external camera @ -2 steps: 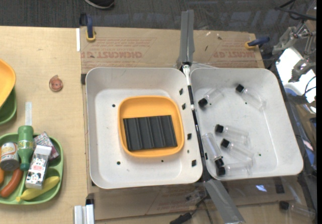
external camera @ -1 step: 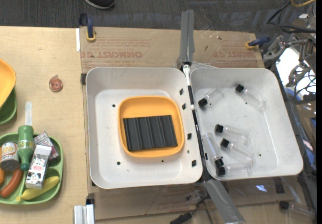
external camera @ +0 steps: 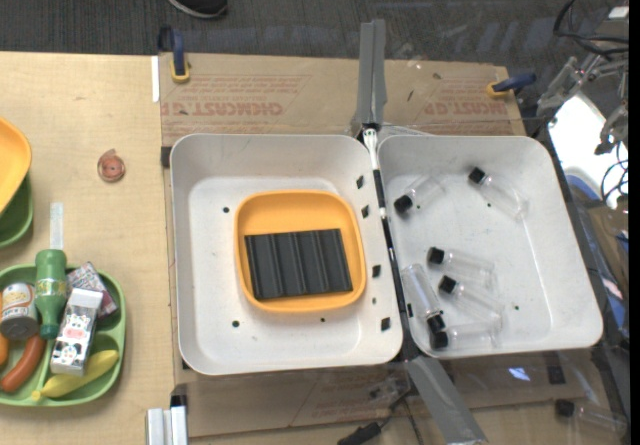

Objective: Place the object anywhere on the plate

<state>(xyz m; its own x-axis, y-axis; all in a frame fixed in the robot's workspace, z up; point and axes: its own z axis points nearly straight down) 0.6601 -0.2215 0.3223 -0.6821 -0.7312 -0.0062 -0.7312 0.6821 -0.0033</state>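
A yellow square plate point(external camera: 297, 206) sits in the middle of the left white bin point(external camera: 200, 233). A dark grey ridged slab point(external camera: 300, 264) lies flat on the plate and covers most of its inside. The right white bin point(external camera: 560, 233) holds several clear vials with black caps. One vial point(external camera: 497, 188) lies near its far side, another point(external camera: 418, 195) near the divider. More vials point(external camera: 462, 263) lie toward the front left corner.
A green plate point(external camera: 105, 373) with toy food and a small bottle stands at the front left of the wooden bench. A yellow bowl point(external camera: 10, 168) is at the left edge, with a small pink object point(external camera: 111, 167) nearby. Cables and equipment point(external camera: 600, 113) crowd the right side.
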